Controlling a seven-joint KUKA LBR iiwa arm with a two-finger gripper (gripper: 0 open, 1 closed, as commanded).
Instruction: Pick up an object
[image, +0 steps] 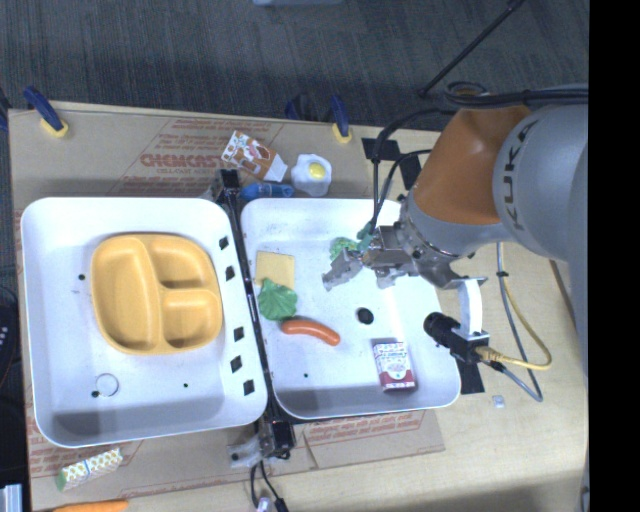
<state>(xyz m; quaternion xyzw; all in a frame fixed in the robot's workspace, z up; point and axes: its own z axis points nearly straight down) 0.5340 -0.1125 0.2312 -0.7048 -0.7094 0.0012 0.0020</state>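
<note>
Two shallow white bins sit side by side on the counter (120, 150); we take the right bin (310, 405) as our landmark. Inside it, we see a yellow cheese slice (275, 268) near its left wall, a green leafy piece (277, 298) just below the cheese, and an orange sausage (310, 330) touching that leaf's lower edge. A small red carton (393, 364) stands near the bin's lower right corner, and a dark round spot (365, 317) lies between sausage and carton. The gripper (345, 268) hangs over the bin's upper middle, beside a second green piece (346, 246); we cannot tell how its fingers stand, and nothing is visibly held. Left of the right bin, the left bin (60, 400) carries a yellow divided tray (158, 292).
</note>
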